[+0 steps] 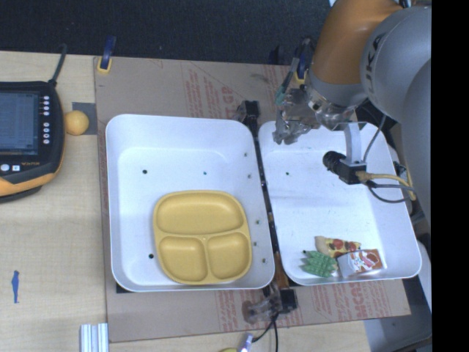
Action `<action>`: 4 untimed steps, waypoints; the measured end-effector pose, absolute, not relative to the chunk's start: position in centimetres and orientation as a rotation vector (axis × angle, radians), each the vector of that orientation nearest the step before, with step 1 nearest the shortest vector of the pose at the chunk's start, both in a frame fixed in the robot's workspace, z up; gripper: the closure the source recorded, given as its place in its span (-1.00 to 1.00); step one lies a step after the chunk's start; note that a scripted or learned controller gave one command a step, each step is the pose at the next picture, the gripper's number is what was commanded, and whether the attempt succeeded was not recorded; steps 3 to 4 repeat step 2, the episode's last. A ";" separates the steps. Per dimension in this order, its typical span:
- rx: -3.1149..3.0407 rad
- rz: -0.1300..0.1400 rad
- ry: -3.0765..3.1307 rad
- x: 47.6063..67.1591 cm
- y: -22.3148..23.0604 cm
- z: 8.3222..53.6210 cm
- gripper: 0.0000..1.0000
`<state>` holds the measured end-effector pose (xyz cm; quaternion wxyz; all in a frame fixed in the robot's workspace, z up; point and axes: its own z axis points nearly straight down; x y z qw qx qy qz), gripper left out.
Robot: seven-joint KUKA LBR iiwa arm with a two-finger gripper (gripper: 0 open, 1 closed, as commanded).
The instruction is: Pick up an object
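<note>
Jaws (pixel 291 133) over right bin (pixel 399 226) far corner.

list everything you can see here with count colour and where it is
bins: 2, white, side by side on the bench
divided plate: 1, yellow, three compartments, near end of left bin
toy pizza slice: 1, yellow and red, near end of right bin
green toy: 1, green, beside the pizza slice
small packet: 1, red and white, near corner of right bin
teach pendant: 1, black and orange, left of the bins
ball: 1, yellow, beside the pendant
arm: 1, grey with orange band, from the right
gripper: 1, metal, over far end of right bin
</note>
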<state>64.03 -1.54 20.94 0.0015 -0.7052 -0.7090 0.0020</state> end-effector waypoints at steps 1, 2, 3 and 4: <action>-2.218 0.003 -2.222 63.2 -4.5 23.9 1.00; -2.214 0.005 -2.224 63.2 -4.5 24.9 1.00; -2.214 0.005 -2.224 63.2 -4.5 24.9 1.00; -2.214 0.005 -2.224 63.2 -4.5 24.9 1.00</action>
